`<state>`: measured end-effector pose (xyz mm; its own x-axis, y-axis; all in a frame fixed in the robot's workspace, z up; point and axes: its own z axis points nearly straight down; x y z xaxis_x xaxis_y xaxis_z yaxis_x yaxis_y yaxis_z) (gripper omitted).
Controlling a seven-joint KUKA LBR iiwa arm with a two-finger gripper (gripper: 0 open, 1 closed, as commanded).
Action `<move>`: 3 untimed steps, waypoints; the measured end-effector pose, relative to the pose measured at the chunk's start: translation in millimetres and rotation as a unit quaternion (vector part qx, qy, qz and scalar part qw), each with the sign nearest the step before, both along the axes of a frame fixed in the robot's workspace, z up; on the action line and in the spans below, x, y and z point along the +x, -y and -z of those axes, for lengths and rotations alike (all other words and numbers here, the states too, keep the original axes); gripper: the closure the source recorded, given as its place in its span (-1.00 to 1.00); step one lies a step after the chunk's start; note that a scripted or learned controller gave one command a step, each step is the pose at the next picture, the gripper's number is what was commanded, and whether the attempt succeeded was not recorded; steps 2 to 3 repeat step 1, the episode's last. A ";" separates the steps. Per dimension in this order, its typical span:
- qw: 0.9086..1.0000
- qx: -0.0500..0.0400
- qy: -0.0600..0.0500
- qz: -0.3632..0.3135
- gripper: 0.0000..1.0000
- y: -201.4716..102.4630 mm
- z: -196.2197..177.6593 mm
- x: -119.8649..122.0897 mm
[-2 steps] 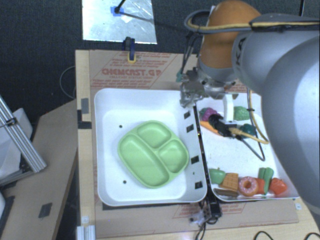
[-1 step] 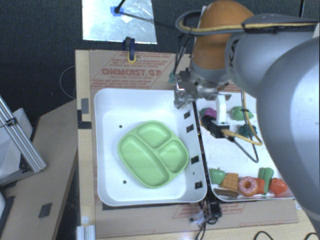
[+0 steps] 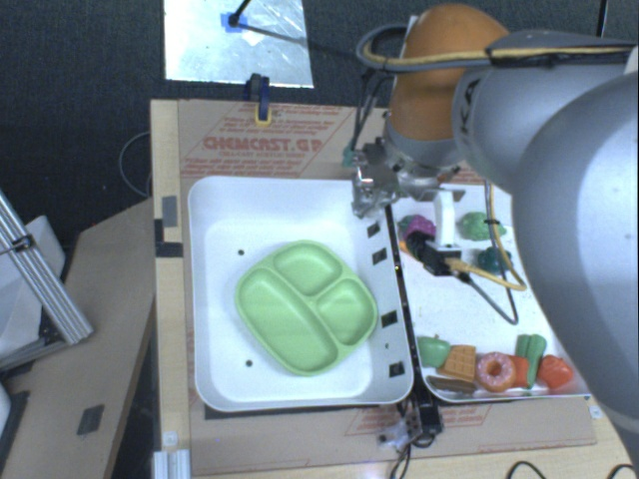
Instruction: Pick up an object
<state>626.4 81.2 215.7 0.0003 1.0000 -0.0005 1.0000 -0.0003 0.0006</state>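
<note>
My gripper [image 3: 371,196] hangs over the back end of the divider between the two bins, just above the left bin's far right corner. Nothing can be made out in it. A green three-part plate [image 3: 305,307] lies flat in the left bin [image 3: 215,267]. In the right bin [image 3: 519,302], a magenta toy [image 3: 419,228], a green toy [image 3: 472,226] and a teal toy [image 3: 492,260] lie close behind the gripper's right side. Along that bin's front edge lie a green pepper [image 3: 434,349], a waffle piece [image 3: 459,362], a pink donut [image 3: 496,370] and a red toy [image 3: 554,370].
The grey arm with its orange band [image 3: 439,48] covers the upper right of the view and part of the right bin. A yellow cable [image 3: 489,277] loops over the right bin. A blue-and-yellow clamp [image 3: 261,98] stands behind the left bin.
</note>
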 end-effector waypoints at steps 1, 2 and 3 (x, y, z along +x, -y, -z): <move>1.000 0.000 0.001 -0.002 1.00 -4.0 -1.9 -0.5; 1.000 0.000 0.001 -0.002 1.00 -4.0 -1.9 -0.5; 1.000 0.000 0.001 -0.002 1.00 -4.0 -1.9 -0.5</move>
